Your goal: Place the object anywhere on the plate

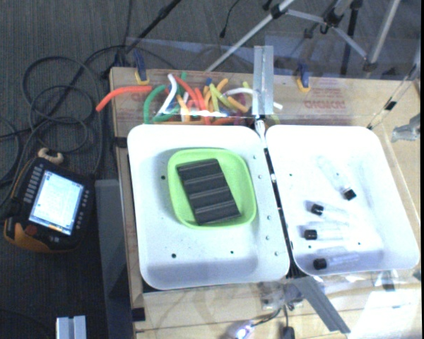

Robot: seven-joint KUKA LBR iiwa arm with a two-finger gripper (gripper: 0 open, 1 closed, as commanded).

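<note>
1. Object. The block (208, 191) is a dark grey, nearly black rectangular slab with rounded corners. Its top face is ribbed: shallow grooves run across its short side and divide it into parallel bands. It is longer than it is wide, and its long side is tilted a little, running from the upper left to the lower right.

2. Location of object. The block lies flat on the plate (246, 169), left of frame centre. It covers most of the plate's middle and stays inside the rim on all sides. The plate is bright green, a rounded square with a raised edge. It rests in the left bin (198, 263), in that bin's upper half.

3. Pincer. I cannot tell how far my pincer is open, nor whether it has hold of anything.

4. Count.
- Blocks: one.
- Plates: one.
- Bins: two, white and shallow, side by side and touching along the middle seam. The right bin (381, 154) holds small clear vials.
- Vial caps (348, 194): four black ones counted. The clear bodies are too faint to count reliably.
- Pendant (53, 203): one, with a lit screen, at the left of the frame and off the tabletop (339, 94).
- Coloured tubes (191, 97): one tangled bundle, on the tabletop just above the left bin. Single pieces cannot be counted.
</note>
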